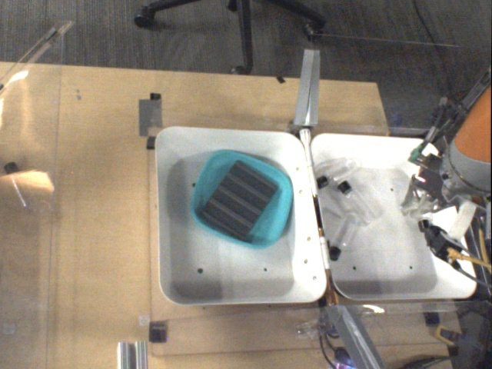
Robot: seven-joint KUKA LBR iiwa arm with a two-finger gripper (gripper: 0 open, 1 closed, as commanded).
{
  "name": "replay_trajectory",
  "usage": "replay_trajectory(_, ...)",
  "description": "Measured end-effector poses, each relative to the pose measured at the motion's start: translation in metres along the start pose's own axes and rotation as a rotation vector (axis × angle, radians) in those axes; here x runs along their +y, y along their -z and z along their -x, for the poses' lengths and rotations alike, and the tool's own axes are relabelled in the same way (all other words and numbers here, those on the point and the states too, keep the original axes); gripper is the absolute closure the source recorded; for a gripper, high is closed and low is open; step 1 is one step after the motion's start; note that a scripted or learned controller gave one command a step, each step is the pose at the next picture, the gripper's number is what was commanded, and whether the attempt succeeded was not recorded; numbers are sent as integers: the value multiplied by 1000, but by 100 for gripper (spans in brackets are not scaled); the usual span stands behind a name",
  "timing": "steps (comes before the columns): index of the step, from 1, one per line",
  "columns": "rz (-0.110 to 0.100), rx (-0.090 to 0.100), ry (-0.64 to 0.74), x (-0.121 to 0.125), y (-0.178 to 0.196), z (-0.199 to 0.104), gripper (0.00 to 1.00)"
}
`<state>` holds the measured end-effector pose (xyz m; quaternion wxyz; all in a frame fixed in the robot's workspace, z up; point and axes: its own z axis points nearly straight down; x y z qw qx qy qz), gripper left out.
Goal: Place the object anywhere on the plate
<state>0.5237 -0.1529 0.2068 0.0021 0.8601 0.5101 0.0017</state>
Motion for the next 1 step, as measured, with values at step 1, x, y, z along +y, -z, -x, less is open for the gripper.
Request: replay_trajectory(1, 0, 0, 0, 0, 0, 0, 0)
